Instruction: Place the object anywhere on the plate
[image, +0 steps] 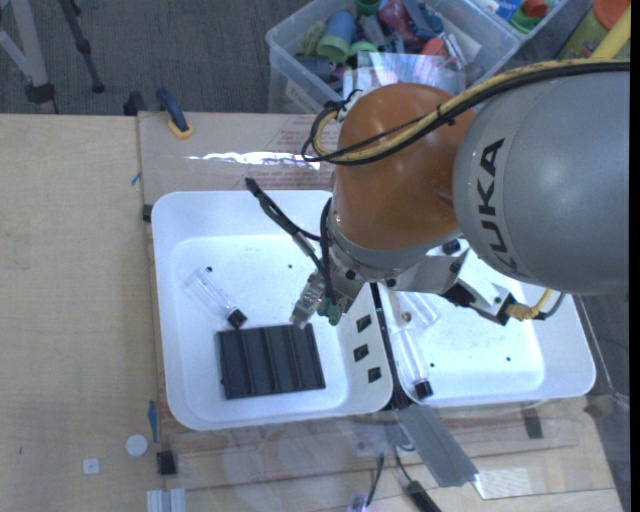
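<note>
Tube (212, 292) lies just beside plate (270, 362); jaws near plate.

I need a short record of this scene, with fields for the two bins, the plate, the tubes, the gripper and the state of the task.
left bin: holds the black ribbed plate and one clear tube
black ribbed plate: lies flat near the bin's front wall
clear tube: has a black cap, lies on the bin floor just beyond the plate's far left corner
right bin: holds a second tube with a black cap, close to its left wall
gripper: over the left bin, by the plate's far right corner
task state: not done, no tube on the plate
</note>
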